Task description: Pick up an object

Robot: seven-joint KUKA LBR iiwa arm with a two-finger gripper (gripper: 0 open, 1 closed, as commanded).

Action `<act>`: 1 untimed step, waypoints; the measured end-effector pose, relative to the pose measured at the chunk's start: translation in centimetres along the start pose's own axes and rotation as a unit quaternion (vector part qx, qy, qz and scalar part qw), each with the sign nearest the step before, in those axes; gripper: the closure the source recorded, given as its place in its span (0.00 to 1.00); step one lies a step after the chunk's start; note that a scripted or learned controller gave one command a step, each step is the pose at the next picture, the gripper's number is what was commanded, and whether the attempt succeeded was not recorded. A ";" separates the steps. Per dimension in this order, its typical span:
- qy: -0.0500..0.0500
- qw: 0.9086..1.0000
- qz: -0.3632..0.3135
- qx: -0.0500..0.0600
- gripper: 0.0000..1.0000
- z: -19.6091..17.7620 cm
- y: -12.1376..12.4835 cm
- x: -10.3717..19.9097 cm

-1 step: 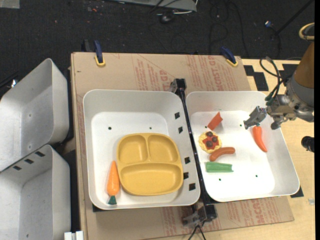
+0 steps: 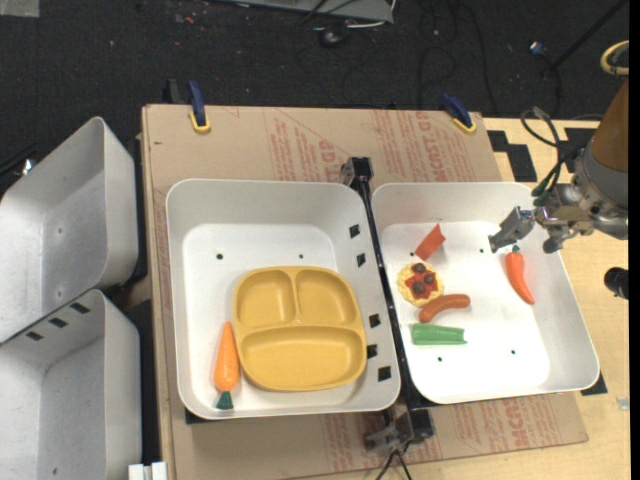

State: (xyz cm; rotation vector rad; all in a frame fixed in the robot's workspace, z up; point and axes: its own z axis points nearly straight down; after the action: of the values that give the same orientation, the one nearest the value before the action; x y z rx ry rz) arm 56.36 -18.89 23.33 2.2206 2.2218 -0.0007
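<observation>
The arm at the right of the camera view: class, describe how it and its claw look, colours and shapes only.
The arm is a rounded grey body with an orange band across it. Its wrist is metallic grey, ending in a small dark claw of two thin fingers. Dark cables run beside it.

A single fixed camera looks down at a slant from above and from the near side of the cardboard-covered worktop [image 2: 300, 138]. It stands far enough back to take in both shallow white plastic bins [image 2: 190, 268] side by side, the dark floor beyond, and the grey arm [image 2: 600, 178] entering from the right edge.
</observation>
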 end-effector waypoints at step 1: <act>0.001 1.000 0.001 0.003 0.00 5.9 -0.2 -0.8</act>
State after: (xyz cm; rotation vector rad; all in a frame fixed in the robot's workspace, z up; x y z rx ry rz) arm 56.18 -19.70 17.39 2.2265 2.2229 -0.0052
